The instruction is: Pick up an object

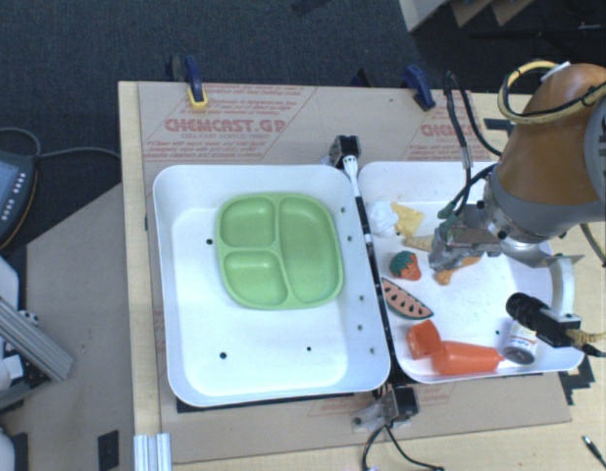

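The tool (458, 255) is lowered into the right bin (538, 361), where the toy food is gathered for picking. Whether it is open or closed cannot be told, though a small orange piece (444, 276) is seen just beneath it.

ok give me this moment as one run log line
end effector: low in right bin, over small orange piece | grasp: unconfirmed | left bin: green divided plate | watermelon slice, carrot: untouched

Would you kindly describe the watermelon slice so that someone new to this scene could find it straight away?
Start at the right-hand white bin, the one the arm reaches into. Along its left side, below the small strawberry-like piece and above the orange carrot-like piece, lies the watermelon slice. It is the only flat wedge there, red with dark seeds and a green rind edge.
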